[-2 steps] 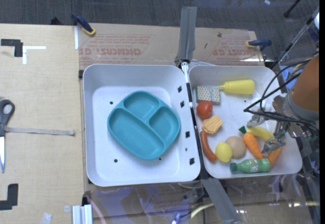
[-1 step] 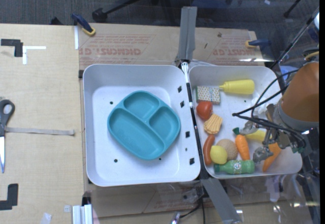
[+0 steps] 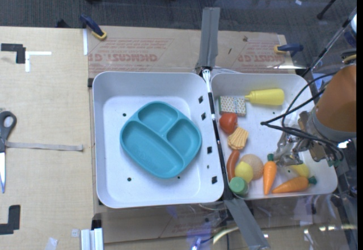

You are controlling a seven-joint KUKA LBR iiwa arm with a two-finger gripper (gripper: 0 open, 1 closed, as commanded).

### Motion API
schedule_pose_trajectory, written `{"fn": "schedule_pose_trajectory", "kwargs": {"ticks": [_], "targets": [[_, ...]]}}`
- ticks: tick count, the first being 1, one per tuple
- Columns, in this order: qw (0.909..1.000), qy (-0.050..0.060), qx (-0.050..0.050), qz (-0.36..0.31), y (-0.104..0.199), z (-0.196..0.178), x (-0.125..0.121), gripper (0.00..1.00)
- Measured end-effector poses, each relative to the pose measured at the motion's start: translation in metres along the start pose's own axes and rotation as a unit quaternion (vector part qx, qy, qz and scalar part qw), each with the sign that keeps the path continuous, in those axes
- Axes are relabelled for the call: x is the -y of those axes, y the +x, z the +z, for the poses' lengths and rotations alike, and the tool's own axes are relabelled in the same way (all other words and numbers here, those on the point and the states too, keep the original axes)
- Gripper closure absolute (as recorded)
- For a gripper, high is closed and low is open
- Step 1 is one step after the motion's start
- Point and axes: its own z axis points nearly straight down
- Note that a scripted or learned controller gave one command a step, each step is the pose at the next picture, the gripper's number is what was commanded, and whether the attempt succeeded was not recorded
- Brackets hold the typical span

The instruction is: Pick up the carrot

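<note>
Two orange carrots lie in the right bin [image 3: 258,81] near its front wall. One carrot [image 3: 269,177] stands almost upright in the view, its green top toward the gripper. The other carrot [image 3: 290,185] lies slanted just right of it. My gripper [image 3: 287,150] hangs low over the bin, just above and right of the first carrot's green end. I see nothing held in it. The arm's orange band [image 3: 340,101] fills the right side.
The right bin also holds a yellow squeeze bottle [image 3: 265,96], a speckled block [image 3: 233,105], a tomato [image 3: 228,123], a ridged yellow piece [image 3: 239,138], a beige ball [image 3: 253,164] and a yellow piece [image 3: 301,170]. A blue divided plate [image 3: 161,139] lies in the left bin [image 3: 102,130].
</note>
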Motion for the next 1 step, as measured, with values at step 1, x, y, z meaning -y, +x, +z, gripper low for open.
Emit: {"fn": "schedule_pose_trajectory", "kwargs": {"ticks": [1], "targets": [[1.0, 0.0, 0.0, 0.0, 0.0, 0.0, -0.0001, 0.0]]}}
